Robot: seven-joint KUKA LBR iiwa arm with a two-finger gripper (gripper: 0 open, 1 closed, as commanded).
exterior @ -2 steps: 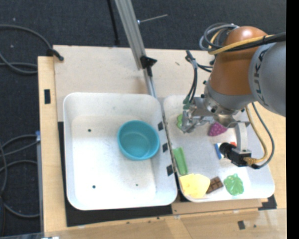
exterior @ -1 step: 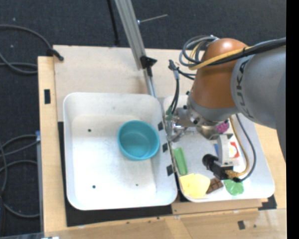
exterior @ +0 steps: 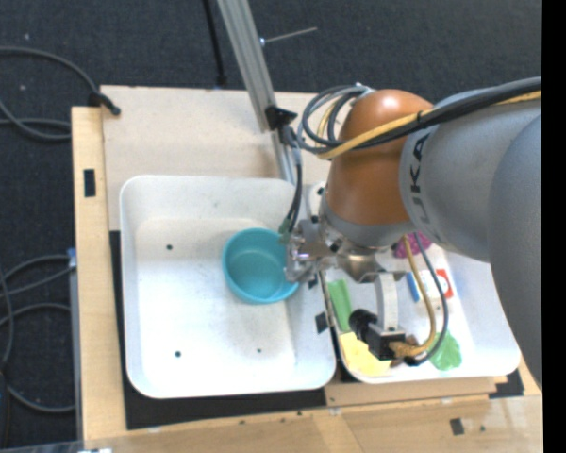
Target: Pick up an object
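Note:
A blue cup point(exterior: 257, 266) stands upright at the right side of the left bin point(exterior: 170, 347). My gripper point(exterior: 299, 259) is low at the cup's right rim, over the divide between the two bins. It seems to touch the rim, and nothing shows as held. The grey arm with its orange band point(exterior: 377, 168) reaches in from the right and hides much of the right bin point(exterior: 495, 347).
In the right bin lie a green stick point(exterior: 340, 302), a yellow piece point(exterior: 360, 355), a green leafy piece point(exterior: 446, 352), a blue pen point(exterior: 413, 286) and a red-and-white item point(exterior: 441, 281). A metal pole point(exterior: 250, 55) rises behind the bins.

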